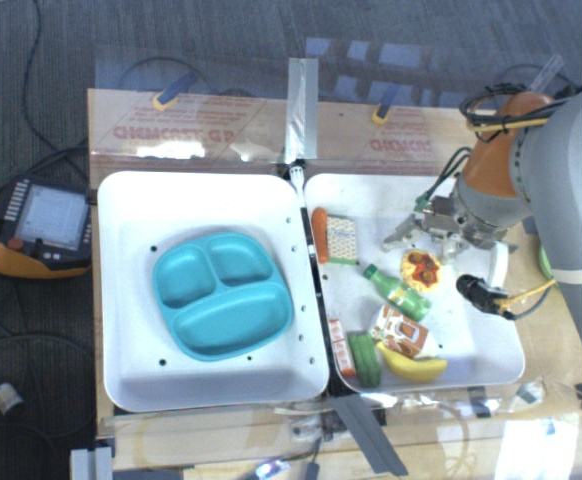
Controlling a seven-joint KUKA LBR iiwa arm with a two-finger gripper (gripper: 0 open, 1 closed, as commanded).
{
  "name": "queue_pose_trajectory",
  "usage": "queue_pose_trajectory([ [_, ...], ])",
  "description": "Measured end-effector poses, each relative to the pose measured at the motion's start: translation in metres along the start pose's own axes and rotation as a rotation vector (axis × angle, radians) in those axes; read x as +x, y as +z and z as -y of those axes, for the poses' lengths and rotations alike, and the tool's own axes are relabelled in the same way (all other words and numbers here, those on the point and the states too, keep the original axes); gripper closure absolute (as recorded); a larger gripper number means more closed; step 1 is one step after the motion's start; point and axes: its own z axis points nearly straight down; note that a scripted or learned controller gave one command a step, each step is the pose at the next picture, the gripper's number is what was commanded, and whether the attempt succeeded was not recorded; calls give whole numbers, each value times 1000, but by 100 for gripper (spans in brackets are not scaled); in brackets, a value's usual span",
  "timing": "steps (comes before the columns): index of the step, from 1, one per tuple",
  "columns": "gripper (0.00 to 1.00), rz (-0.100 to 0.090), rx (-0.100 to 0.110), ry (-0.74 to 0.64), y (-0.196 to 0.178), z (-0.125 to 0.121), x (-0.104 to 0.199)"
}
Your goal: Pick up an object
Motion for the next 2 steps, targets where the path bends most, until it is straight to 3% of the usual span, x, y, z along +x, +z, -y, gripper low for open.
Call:
queue_pose_trajectory([
  [1,0,3,16,185,-90,31,-17],
  [2,0,0,2,87,-8,51,23],
])
